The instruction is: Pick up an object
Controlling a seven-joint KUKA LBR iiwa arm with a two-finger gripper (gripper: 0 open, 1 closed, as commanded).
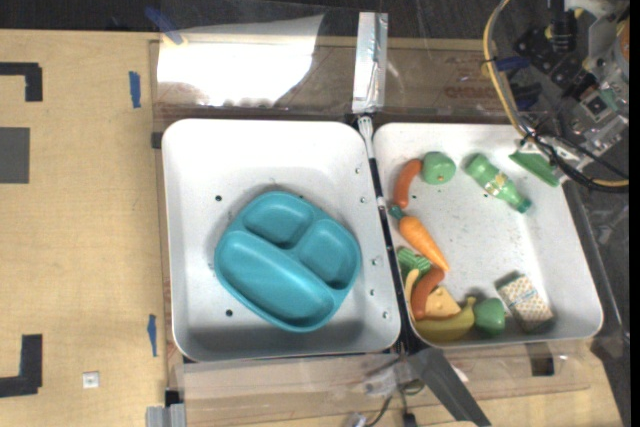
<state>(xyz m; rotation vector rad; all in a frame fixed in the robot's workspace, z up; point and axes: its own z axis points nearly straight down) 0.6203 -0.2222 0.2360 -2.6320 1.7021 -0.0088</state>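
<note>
Nothing is lifted yet: every candidate item lies in the right bin [585, 260], namely the green bottle [497, 181] and green ball [437, 167] toward the upper part, two carrots [422, 239] along the left wall, and the banana [445, 323], a small green piece [489, 314] and a patterned block [526, 301] near the lower edge. The left bin [190, 215] carries a teal divided plate [287, 259]. The arm's wrist hardware and cables [575, 65] sit at the upper right of the frame, outside the bin; I cannot tell the state of the claw, so approach, grasp and lift all appear to remain.
</note>
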